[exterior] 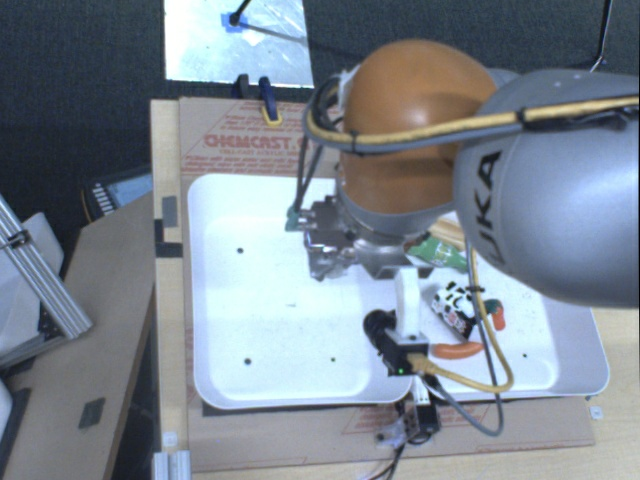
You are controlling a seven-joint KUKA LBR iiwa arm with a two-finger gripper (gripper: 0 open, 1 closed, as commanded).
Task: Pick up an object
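Observation:
My gripper (322,258) hangs low over the right part of the left white bin (240,298), close to the ridge between the two bins. The big orange and grey arm hides much of it from above. In the right bin (560,368) lie a green packet (441,254), a black-and-white spotted toy (455,309), an orange carrot-like stick (460,349) and a small red-orange piece (497,318). All of them sit to the right of the gripper, apart from it. Nothing shows in the gripper.
Both bins rest on a brown cardboard sheet (240,138) on the bench. A silver foil sheet (238,28) lies beyond the bins. Aluminium framing (40,278) stands at the far left. The arm covers the back of the right bin.

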